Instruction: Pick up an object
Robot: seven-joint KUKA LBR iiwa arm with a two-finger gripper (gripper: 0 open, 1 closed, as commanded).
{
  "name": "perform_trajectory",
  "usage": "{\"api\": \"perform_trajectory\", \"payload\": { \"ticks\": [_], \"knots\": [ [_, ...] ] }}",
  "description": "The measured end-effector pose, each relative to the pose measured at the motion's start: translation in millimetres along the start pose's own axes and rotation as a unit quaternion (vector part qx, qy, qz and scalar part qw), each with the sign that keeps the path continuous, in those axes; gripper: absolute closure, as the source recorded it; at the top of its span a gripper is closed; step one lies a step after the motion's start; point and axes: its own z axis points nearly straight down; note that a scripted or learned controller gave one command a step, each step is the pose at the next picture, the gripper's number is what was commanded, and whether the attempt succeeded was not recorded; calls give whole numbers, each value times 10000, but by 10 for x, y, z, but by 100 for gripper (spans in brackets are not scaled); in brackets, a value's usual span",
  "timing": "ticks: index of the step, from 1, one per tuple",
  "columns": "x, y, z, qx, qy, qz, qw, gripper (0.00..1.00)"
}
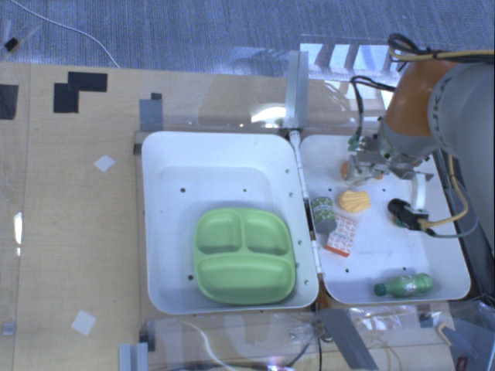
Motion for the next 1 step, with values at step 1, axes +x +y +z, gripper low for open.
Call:
{"api": "perform_trajectory", "payload": {
  "ticks": [1],
  "knots": [
    [3,5,-8,-8,1,0,10000,0]
  ]
}}
